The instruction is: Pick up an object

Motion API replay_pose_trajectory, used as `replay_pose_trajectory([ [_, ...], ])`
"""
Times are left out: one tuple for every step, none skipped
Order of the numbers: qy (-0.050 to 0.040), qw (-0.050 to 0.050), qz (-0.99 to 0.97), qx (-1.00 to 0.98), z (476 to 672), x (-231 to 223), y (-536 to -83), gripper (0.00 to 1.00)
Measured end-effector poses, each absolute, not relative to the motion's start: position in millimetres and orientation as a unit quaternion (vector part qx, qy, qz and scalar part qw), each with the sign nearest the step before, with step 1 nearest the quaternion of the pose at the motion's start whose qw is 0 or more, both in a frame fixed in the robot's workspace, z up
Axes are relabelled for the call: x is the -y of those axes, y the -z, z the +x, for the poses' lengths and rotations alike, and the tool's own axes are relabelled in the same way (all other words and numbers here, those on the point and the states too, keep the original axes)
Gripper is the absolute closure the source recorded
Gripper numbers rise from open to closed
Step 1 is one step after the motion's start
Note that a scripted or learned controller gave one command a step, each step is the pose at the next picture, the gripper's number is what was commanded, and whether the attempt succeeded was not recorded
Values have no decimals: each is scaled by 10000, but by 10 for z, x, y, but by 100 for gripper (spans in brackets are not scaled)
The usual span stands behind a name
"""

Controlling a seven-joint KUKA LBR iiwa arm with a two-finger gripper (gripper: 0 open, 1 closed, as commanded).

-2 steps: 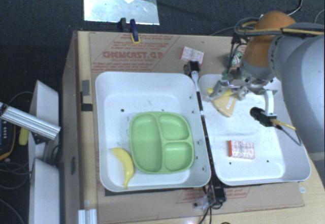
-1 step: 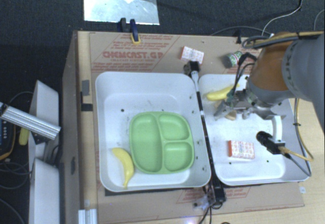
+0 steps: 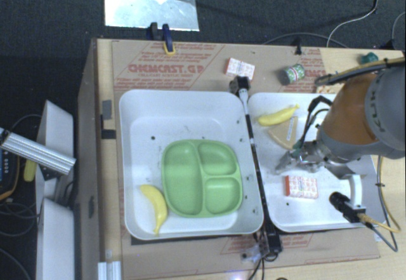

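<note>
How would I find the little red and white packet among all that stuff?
Look in the right white bin, the one the arm reaches into. The red and white packet lies flat just below the end effector, the sole rectangular printed thing there; the banana nearby is yellow and curved.

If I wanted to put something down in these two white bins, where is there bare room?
In the left bin, the back strip behind the green tray is bare, as is the left side above the banana. The right bin is crowded: second banana, small box, gripper. Its front left corner is bare.
</note>
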State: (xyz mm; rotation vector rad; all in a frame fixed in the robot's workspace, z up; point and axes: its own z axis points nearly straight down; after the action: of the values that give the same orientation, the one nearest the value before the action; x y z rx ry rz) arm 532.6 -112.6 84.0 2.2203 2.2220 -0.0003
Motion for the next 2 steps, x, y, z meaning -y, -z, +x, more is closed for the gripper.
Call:
replay_pose_trajectory([
  [-3, -2, 7067, -7075, 5051, 921, -840, 0],
  [-5, 17, 7071, -7071, 5746, 1637, -850, 0],
])
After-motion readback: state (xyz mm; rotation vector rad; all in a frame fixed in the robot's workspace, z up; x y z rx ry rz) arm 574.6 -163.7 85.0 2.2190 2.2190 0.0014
